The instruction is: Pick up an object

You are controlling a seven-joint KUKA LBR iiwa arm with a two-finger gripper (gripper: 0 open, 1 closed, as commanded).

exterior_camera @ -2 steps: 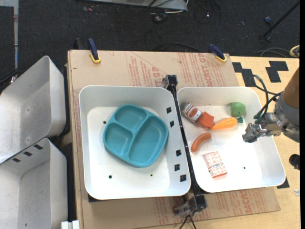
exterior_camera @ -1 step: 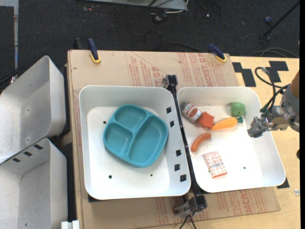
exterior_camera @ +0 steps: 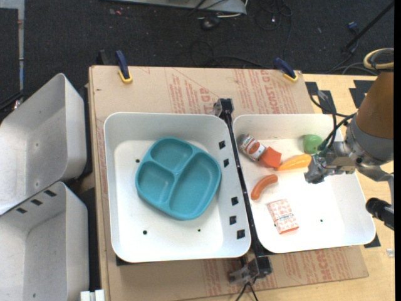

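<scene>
Over the right-hand bin, the grey arm with its orange band is reaching in from the right, its tool hanging low above the white floor of the bin. Whether the tool is released or clenched cannot be told from this angle; nothing is showing in its grip.

Just to the tool's left, an orange carrot-shaped toy is lying almost at its tip, with a green piece just beyond, toward the far wall. Further left, a red-and-white can is lying against an orange block, and a sausage-shaped toy is resting at a slant below them. A small printed packet is lying flat on the near side of the tool, a little to its left. Well apart to the left, the other bin is holding a blue divided plate.

By the look of things, the pick is sitting in its approach stage: no object is lifted, and the tool is hovering near the carrot-shaped toy, the likeliest target. The next move is calling for a short shift left to centre over that toy, then a descent and a squeeze across its narrow width, keeping clear of the green piece beside it.

The arm is crossing the bin's right rim, wrist bent downward, cables trailing along it above the worktop.
</scene>
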